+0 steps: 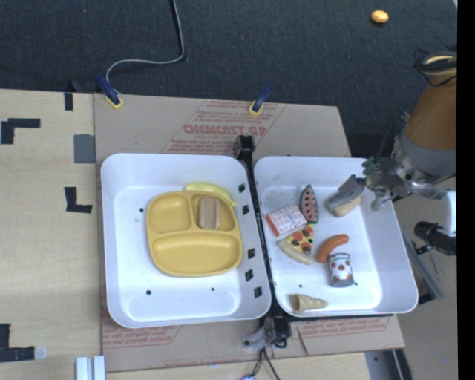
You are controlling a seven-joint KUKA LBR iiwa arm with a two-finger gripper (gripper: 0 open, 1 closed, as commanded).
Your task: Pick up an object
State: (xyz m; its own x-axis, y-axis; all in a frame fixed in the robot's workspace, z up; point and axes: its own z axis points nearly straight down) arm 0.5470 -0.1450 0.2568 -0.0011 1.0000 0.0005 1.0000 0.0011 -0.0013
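- Where the bench starts at far left, bare wood w/ black tape marks; a cardboard sheet [215, 130] lies under both bins, red print on it, held at its top edge by two blue/yellow clamps [110, 94].
- White cable [159, 52] loops over the dark floor above the cardboard.
- Left bin [122, 245]: holds a yellow divided tray [194, 239], 3 compartments. A tan/brown piece [210, 214] sits in the tray's upper-right compartment. A yellow banana-like item [211, 191] curves along the tray's top edge, touching it.
- Black clips run along the seam btwn the two bins.
- Right bin [386, 256], toy food scattered, approx left to right:
- red-and-white packet [286, 220] nr the bin's left wall; pizza slice [299, 245] just below it, touching or almost.
- watermelon slice [309, 203], upright-ish, just right of the packet.
- tan wedge [307, 303] alone nr the bottom wall, well apart from the rest.
- sausage [332, 247] tilted, right of the pizza; small can [340, 270] just below it, red marks on label.
- Gripper [362, 190] over the bin's upper-right part, w/ a pale grey-and-tan wedge-shaped object [344, 199] at its fingertips; looks closed on it, obj sticking out to the left and tilted.
- Arm [434, 126] comes in from the right, orange band above grey wrist.
- Small orange ball [379, 16] on the floor, top right.
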